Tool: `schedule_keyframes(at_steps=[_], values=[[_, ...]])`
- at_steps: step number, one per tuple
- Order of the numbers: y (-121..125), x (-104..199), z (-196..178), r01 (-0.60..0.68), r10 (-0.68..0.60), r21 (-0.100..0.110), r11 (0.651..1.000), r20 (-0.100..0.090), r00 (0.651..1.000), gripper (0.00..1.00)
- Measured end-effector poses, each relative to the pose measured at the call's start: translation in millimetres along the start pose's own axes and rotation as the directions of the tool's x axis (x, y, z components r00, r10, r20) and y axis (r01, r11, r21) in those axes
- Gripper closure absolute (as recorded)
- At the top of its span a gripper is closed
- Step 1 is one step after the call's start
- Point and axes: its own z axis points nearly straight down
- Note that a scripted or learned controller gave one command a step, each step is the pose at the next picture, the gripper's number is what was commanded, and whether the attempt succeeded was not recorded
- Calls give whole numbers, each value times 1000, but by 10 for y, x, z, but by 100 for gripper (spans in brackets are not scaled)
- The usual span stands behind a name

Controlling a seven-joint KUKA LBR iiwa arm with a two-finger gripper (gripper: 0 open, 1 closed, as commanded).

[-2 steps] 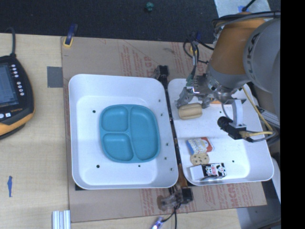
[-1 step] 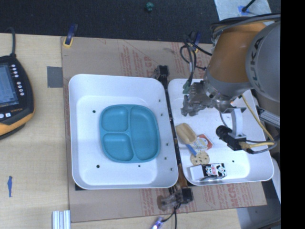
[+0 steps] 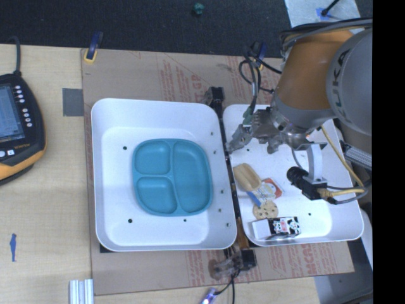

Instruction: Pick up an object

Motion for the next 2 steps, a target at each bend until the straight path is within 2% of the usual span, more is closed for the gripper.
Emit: schedule_keyframes(at_steps=[1,2], values=[[-227,-760,302,-1,1,-1,1000,2,1000,0],[-372,-1152,1105,-1,1,0,1000,1,1000,0]])
